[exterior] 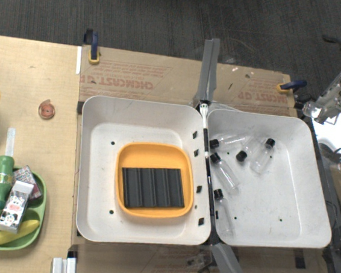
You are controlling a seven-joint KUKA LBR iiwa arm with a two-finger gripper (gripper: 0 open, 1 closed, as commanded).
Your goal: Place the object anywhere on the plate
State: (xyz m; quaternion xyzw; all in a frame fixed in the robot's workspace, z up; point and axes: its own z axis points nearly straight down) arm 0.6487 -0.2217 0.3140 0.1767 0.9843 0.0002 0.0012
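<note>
Small clear plastic vials with black caps (262, 156) lie near the right white bin's (309, 196) left edge, probably light, slick, roll-prone, best pinched across a barrel; the blurred gripper's (337, 96) state I cannot tell.

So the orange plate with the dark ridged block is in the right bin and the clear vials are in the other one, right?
Not quite: the camera view shows the orange plate with the dark ridged block in the left bin. The clear vials lie in the other one, the right bin.
</note>
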